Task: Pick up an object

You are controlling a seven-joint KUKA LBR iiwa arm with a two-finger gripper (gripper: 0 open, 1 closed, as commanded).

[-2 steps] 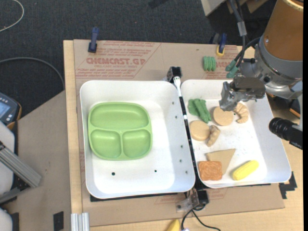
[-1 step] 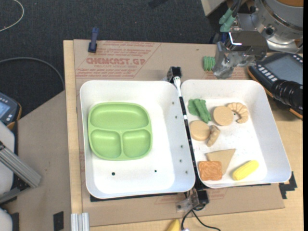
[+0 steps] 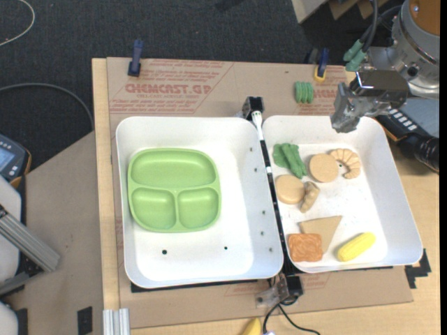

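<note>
My end effector (image 3: 347, 117) hovers over the right bin's (image 3: 398, 187) far rim, aperture unclear, probably empty; crowded cookie (image 3: 323, 167) and shrimp (image 3: 346, 162) risk a deflected grasp.

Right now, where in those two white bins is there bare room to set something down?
Left bin: a strip in front of the green tray. Right bin: its right side, past the croissant and corn. The food bunches beside the divider.

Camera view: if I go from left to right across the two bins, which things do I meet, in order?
Green divided plate in the left bin → green bean pod → orange waffle square → round tan cookie → yellow corn, all four in the right bin.
</note>
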